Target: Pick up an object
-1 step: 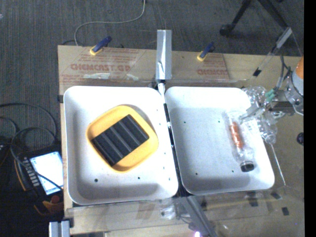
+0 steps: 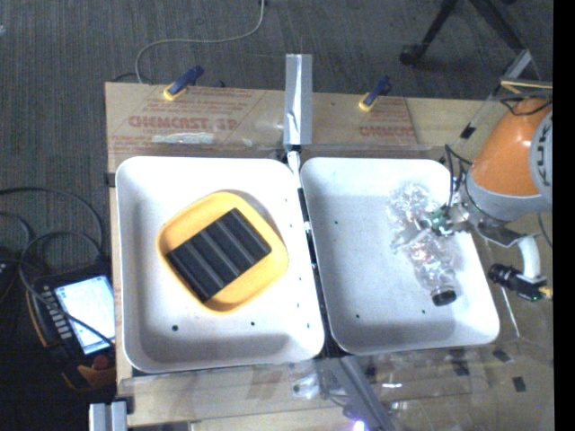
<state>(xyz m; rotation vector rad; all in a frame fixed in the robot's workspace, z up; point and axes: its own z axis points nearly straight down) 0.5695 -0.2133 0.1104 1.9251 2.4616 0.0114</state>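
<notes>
I see a crumpled clear plastic bottle [image 2: 424, 241] lying in the right bin [image 2: 359, 321], close to its right wall, with its dark cap [image 2: 443, 296] pointing toward the front. My gripper [image 2: 446, 215] is right at the bottle's top end, but I cannot tell what it is doing there. The bottle looks light, thin and slippery, and I think it will squash easily. I would grab it across the middle. A yellow tray [image 2: 225, 250] sits in the left bin [image 2: 144, 330].
</notes>
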